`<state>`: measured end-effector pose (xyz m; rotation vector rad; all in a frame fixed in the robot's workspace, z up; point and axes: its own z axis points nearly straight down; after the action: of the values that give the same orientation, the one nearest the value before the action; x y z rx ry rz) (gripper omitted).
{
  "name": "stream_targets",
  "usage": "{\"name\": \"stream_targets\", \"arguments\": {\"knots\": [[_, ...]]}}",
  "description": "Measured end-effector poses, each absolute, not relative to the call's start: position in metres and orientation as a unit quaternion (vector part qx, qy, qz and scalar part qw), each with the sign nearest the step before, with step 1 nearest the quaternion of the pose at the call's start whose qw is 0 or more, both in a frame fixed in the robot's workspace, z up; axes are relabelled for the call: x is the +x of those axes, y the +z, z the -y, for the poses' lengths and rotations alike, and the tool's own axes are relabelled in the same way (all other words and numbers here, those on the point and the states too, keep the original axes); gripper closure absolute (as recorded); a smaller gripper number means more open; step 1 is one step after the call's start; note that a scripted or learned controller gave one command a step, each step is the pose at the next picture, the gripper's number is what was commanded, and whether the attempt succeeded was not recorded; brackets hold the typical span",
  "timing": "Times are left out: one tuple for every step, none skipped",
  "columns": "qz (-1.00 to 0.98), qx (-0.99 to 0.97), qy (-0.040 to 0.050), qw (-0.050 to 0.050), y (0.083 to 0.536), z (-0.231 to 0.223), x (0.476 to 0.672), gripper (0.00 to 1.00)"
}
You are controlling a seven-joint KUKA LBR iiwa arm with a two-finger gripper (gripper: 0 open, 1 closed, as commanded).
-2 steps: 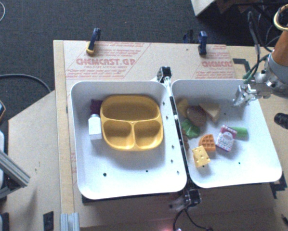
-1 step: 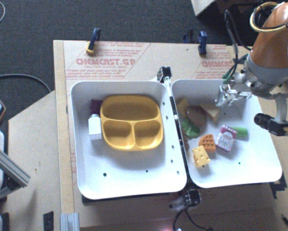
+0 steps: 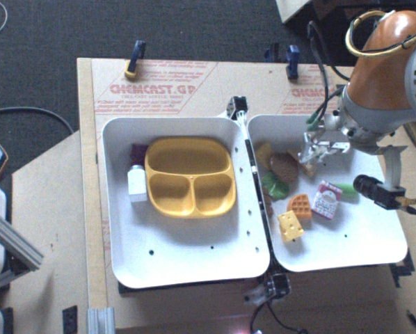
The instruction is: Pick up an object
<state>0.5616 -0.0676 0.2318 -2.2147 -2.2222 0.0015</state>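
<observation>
My gripper (image 3: pixel 311 160) hangs over the back of the right bin (image 3: pixel 375 245), just right of a brown round piece (image 3: pixel 284 165). Its fingers point down at the bin floor, and nothing shows between them. Below lie a green leaf-shaped piece (image 3: pixel 273 185), a waffle-like orange square (image 3: pixel 300 205), a yellow cheese block (image 3: pixel 290 225) and a small pink and white carton (image 3: pixel 326 201) with a green piece (image 3: pixel 346 188) behind it. A yellowish item (image 3: pixel 264 152) sits at the bin's back left.
The left bin (image 3: pixel 173 256) holds a yellow divided tray (image 3: pixel 190 176), a small white bottle (image 3: pixel 137 184) and a dark purple item (image 3: pixel 138 152) to its left. A black cylinder (image 3: pixel 375 190) on the arm juts over the right bin. Clamps sit along the bench's back edge.
</observation>
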Motion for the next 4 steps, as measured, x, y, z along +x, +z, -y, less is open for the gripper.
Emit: {"name": "stream_targets", "arguments": {"knots": [[0.707,-0.707,-0.0002,0.0,0.229,0.066,0.567,1.0],[0.707,-0.707,0.0009,0.001,0.224,0.07,0.559,1.0],[0.707,-0.707,0.0003,0.0,0.217,0.069,0.569,1.0],[0.707,-0.708,-0.0002,-0.001,0.219,0.084,0.569,1.0]]}}
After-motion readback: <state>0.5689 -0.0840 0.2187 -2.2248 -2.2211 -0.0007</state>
